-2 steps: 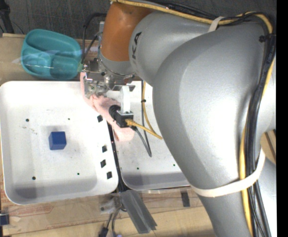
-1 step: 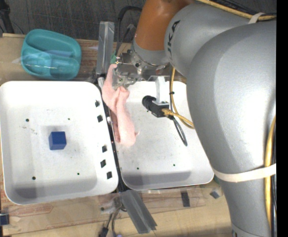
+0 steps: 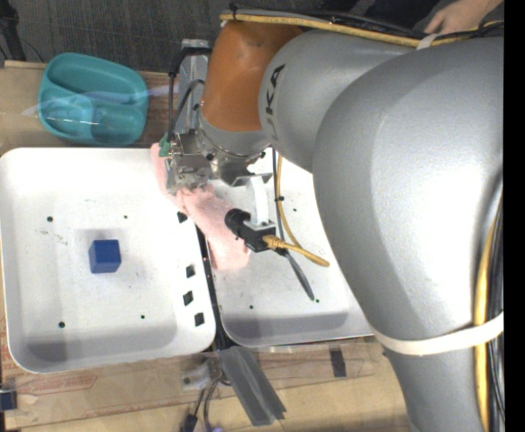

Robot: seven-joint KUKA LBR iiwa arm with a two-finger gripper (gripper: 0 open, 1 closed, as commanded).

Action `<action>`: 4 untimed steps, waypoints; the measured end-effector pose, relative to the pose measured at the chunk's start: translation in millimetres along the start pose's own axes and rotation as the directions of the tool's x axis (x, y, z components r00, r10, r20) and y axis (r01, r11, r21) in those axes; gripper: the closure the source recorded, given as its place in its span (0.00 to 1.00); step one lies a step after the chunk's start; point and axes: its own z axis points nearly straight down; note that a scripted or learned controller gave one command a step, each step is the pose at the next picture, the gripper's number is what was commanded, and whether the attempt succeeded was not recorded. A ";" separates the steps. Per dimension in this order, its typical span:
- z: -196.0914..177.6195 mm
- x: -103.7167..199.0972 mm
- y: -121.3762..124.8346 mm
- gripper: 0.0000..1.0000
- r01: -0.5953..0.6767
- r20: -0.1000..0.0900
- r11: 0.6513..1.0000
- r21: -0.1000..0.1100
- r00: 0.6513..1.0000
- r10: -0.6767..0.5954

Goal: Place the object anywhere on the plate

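**Arm looms over the divide, blue cube sits alone in the left bin**

We are looking down on 2 white bins side by side on the bench (image 3: pixel 28 381), and the arm (image 3: pixel 406 160) dominates the right half of the view, its grey bulk covering most of the right bin (image 3: pixel 280 327). The orange band (image 3: pixel 235 75) above the wrist sits near the top centre, and below it the gripper (image 3: pixel 188 165) hangs right over the seam between the 2 bins, close to their far edge. The metal hardware there is a cluttered tangle against the white, and whether the jaws are apart or together I cannot tell from this angle.

Beneath the gripper there is a pink plate (image 3: pixel 219 228), lying at the left side of the right bin, partly hidden by the wrist and by a black fitting with a yellowish cable (image 3: pixel 298 252) trailing off it to the right.

Now the object: a small blue cube (image 3: pixel 105 255) rests flat on the floor of the left bin (image 3: pixel 28 196), in the left-centre of that bin, well apart from the gripper and the plate. It sits on its own with bare white around it.

Off the bins, at the upper left, a teal plastic container (image 3: pixel 93 99) rests on the bench just beyond the left bin's far edge. At the top right a person's hand (image 3: pixel 465 12) shows at the frame's edge.
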 end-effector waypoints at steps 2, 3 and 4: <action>30.7 112.1 -53.5 1.00 0.177 0.001 0.984 -0.002 0.984 -0.177; -3.5 153.9 -87.5 1.00 0.073 0.001 0.997 -0.003 0.997 -0.073; -0.4 28.9 -53.9 1.00 0.013 0.000 1.000 -0.003 1.000 -0.013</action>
